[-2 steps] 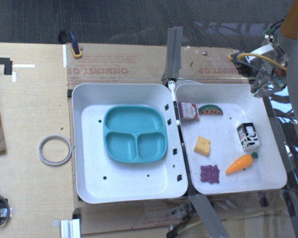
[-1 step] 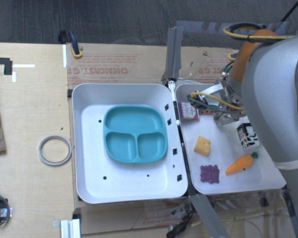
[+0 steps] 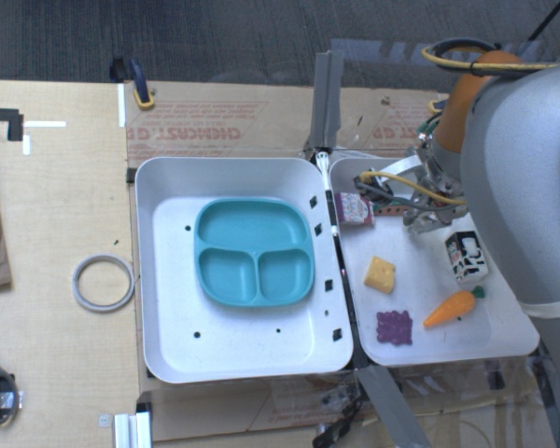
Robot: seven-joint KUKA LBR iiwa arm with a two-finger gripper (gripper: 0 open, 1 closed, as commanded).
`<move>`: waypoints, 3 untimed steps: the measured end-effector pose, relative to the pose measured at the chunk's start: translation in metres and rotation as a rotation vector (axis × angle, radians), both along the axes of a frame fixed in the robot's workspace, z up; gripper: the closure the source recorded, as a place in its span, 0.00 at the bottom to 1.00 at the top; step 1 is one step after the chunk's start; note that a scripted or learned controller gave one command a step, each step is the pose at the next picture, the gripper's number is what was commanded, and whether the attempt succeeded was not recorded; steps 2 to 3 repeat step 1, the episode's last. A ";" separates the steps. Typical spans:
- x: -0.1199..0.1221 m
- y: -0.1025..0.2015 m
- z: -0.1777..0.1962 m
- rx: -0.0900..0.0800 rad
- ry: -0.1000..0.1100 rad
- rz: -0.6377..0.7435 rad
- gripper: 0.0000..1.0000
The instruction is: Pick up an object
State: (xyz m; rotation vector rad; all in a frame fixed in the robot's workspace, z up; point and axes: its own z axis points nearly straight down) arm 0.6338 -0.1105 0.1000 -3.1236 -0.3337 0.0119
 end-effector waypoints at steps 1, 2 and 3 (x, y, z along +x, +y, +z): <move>0.011 0.017 -0.009 0.001 -0.005 -0.011 1.00; 0.011 0.017 -0.009 0.001 -0.005 -0.011 1.00; 0.011 0.017 -0.009 0.001 -0.005 -0.011 1.00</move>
